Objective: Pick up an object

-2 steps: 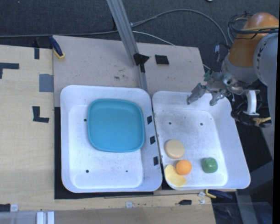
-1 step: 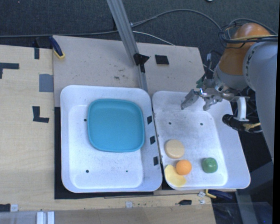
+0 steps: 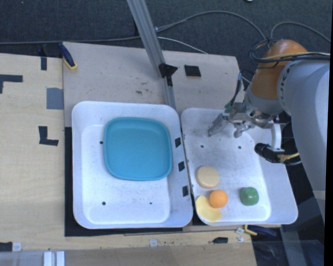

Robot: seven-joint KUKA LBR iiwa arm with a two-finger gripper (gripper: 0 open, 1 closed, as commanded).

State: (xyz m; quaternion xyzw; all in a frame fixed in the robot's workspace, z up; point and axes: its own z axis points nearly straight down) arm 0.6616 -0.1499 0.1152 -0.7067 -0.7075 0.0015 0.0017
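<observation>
You've got the gripper [image 3: 227,129] hanging fingers apart, nothing held, over the right bin [image 3: 231,154], well above the orange ball [image 3: 218,198]

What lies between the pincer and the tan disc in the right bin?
In the camera view, nothing: only bare, speckled bin floor separates the open pincer from the tan disc. The orange ball sits beyond the disc.
</observation>
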